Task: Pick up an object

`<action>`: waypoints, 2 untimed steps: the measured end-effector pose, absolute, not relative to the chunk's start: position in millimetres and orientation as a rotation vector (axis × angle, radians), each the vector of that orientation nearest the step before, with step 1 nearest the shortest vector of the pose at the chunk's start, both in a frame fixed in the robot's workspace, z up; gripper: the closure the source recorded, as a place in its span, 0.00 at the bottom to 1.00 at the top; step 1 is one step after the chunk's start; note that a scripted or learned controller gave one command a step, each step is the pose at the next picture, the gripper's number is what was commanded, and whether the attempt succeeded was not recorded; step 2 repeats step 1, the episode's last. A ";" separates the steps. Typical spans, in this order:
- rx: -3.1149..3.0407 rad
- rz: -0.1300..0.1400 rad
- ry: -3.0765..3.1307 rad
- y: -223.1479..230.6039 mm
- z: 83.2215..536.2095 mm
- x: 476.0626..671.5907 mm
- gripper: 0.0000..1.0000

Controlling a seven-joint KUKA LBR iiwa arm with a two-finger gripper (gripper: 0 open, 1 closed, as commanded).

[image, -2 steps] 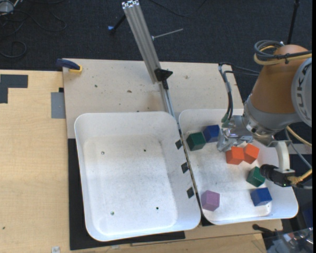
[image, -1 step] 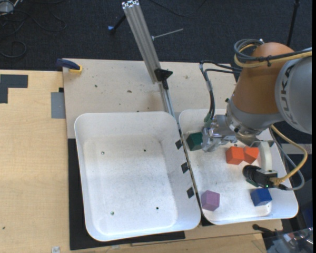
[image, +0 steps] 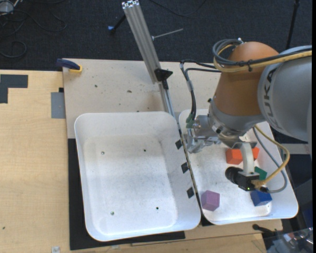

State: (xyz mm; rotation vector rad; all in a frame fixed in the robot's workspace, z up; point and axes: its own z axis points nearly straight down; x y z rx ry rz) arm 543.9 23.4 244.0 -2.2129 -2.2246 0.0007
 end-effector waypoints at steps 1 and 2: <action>-2.213 0.002 -2.224 78.3 238.4 550.2 1.00; -2.213 0.002 -2.224 78.3 238.4 550.2 1.00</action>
